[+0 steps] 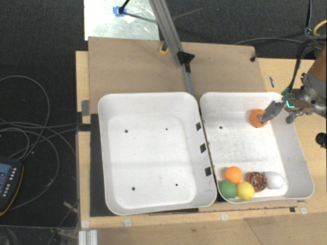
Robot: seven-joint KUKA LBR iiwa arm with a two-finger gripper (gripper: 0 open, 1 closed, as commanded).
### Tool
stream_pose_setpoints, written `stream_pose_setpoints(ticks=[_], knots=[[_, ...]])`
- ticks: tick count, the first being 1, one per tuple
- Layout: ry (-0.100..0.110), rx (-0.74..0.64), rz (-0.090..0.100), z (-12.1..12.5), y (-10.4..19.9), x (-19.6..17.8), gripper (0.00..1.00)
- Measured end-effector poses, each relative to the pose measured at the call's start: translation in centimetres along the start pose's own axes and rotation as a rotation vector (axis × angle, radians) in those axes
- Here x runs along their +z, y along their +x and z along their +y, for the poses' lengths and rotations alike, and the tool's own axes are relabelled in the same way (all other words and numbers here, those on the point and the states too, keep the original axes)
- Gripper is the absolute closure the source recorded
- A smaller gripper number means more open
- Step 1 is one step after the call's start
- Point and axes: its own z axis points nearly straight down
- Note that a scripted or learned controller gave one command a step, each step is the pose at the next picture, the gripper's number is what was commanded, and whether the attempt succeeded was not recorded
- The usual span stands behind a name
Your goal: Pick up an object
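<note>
An orange round object (256, 117) lies in the far right part of the right bin (240, 142). My gripper (276, 119) reaches in from the right just beside it, with its fingers spread open. The left fingertip (264, 119) touches the orange object's right side, and the object is not between the fingers. In the bin's near corner sits a cluster: an orange ball (233, 174), a green ball (228, 190), a yellow ball (246, 191), a chocolate donut (256, 180) and a white ball (275, 180).
The left bin (148, 152) lies beside the right one, with black clips along their shared rim. A grey pole (168, 24) slants down from the top to the bench's back. Cables lie on the floor at left.
</note>
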Motion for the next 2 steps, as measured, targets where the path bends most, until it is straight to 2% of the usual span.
stream_pose_setpoints(ticks=[1,2], knots=[[-0.003,0.0,-0.001,0.1,0.0,-0.2,0.0],[0.0,0.005,-0.001,-0.9,-0.3,4.7,0.0]])
